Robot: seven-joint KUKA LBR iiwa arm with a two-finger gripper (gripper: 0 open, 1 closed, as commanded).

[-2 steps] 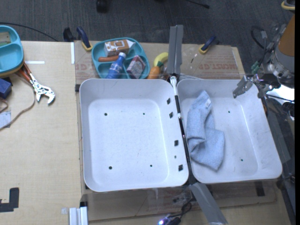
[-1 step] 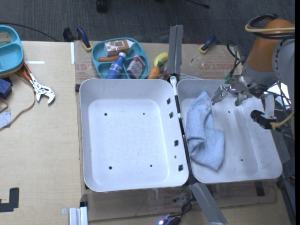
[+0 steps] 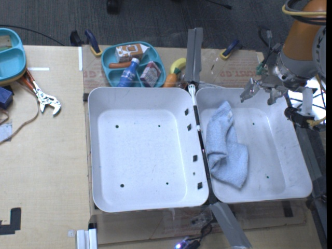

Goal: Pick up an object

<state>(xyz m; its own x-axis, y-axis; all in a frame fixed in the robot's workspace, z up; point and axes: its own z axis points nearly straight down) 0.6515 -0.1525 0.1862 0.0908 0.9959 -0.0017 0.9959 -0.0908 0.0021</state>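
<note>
Crumpled pale blue-grey cloth towel (image 3: pixel 226 145) lay in the right shallow white plastic bin (image 3: pixel 282 154), bunched against that bin's left wall, stretching from near the far edge toward the near edge. Rested flat on the bin floor, touching nothing else. Sat just beside the left shallow white plastic bin (image 3: pixel 142 149), with the two bins' walls meeting between them.

Hovered over the far right corner of the right bin: the metal two-finger gripper (image 3: pixel 263 91), well apart from the towel. Fingers spread apart, nothing between them. Rose behind it the grey arm with its orange band (image 3: pixel 303 38).

Stood beyond the left bin, on the tan wooden worktop (image 3: pixel 44 165), a teal compartment tray (image 3: pixel 134 64) holding a small box, a blue bottle and other small items. Lay just to its right a yellow and an orange piece, too small to tell. Farther left, a silver adjustable wrench (image 3: pixel 45 100) and part of another teal tray (image 3: pixel 10 53).
</note>
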